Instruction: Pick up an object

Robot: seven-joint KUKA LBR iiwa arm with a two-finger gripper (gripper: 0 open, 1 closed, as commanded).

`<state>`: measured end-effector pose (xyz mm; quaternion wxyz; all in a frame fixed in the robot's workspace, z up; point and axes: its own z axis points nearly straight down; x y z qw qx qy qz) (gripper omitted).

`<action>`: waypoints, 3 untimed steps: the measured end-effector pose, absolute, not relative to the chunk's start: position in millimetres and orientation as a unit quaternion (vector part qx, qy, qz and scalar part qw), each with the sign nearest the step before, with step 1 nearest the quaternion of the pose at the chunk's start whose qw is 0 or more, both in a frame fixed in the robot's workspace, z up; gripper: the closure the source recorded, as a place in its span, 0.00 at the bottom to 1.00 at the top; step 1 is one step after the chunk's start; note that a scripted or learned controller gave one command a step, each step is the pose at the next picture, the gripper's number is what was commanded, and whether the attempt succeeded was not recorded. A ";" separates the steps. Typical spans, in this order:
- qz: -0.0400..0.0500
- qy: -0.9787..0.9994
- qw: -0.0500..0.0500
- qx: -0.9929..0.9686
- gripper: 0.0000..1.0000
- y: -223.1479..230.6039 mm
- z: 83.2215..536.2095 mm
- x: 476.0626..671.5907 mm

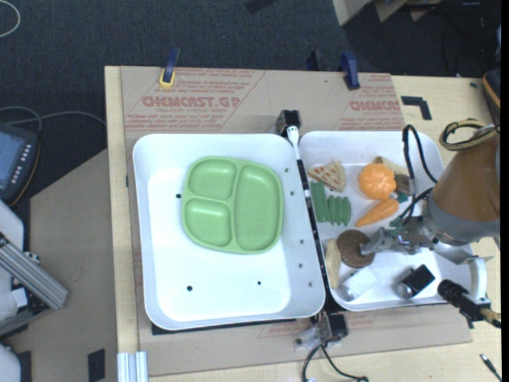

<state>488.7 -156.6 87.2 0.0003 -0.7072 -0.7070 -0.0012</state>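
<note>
I am reaching my end effector [374, 245] low into the right bin [374, 301] toward the brown disc [351, 247] just beside it, near the carrot [376, 212] and orange [376, 180], though I cannot tell its grip state.

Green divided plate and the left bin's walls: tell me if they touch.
Apart. The camera view shows the green divided plate lying on the left bin floor with white floor visible all around it.
</note>
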 end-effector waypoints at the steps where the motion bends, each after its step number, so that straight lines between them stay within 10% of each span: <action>1: -0.002 -0.707 -0.002 -0.707 1.00 -156.7 98.9 490.1; 3: -0.001 -0.707 -0.004 -0.707 1.00 -165.1 211.8 490.9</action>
